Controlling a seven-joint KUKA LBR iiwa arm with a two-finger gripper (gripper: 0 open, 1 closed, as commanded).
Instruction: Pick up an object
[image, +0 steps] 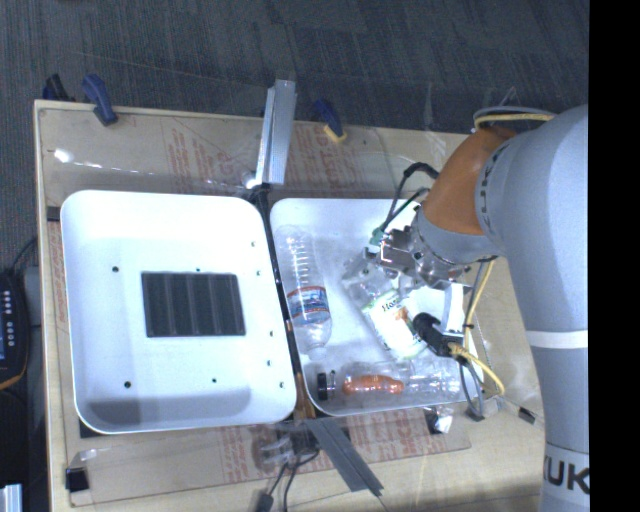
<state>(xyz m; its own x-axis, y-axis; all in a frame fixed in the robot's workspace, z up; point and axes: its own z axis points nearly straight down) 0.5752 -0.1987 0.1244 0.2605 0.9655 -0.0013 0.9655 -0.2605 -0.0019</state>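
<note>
reach phase, by your view: the arm (500, 200) is low over the right bin (330, 215) and its jaws sit above the crinkled clear wrap and the white packet (392, 325); you cannot tell whether they are spread or pressed together. a water bottle (305, 290) lies along the bin's left wall, an orange-filled bottle (375, 383) near its front. next you need a firm closure on one item, then a straight lift.

Left bin (90, 300) lies wide open, just a dark grate (193, 304) flat on its floor. The right bin (320, 215) is crowded: a water bottle (305, 295) along the left wall, a clear bottle (385, 383) across the near wall, a white packet (392, 325) mid-bin under the arm (500, 200). Free floor at the far-left corner.
</note>
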